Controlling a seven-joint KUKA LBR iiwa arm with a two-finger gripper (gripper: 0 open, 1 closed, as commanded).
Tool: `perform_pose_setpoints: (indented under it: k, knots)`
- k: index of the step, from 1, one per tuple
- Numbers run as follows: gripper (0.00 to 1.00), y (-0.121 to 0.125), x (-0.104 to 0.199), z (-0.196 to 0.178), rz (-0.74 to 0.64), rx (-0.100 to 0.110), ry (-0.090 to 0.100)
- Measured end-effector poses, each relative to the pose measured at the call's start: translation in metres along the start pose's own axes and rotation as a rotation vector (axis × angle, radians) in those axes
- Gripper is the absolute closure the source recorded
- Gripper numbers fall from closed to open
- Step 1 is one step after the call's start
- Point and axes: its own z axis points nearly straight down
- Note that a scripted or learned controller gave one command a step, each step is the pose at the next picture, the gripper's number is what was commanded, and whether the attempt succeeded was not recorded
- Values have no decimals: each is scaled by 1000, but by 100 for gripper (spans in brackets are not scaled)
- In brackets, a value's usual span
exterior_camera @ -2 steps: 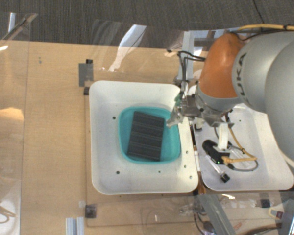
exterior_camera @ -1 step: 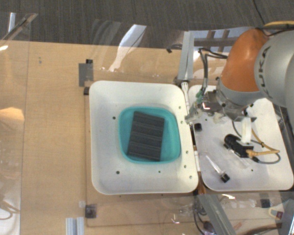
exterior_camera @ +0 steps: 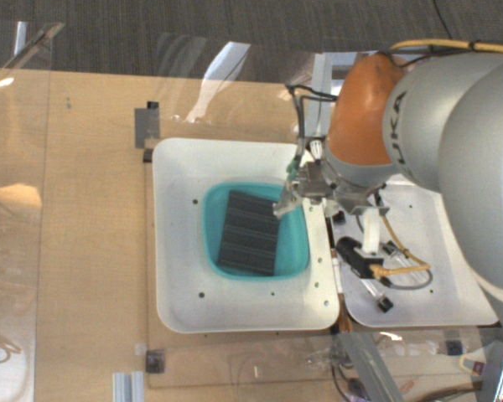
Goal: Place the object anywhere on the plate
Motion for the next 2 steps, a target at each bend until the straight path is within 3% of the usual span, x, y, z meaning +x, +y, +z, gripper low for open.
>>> perform_pose_setpoints:
  k: [1, 2]
  knots:
    - [0, 21, -56, -1, 28, -3, -1]
    - [0, -41, 14, 0, 2, 0, 0]
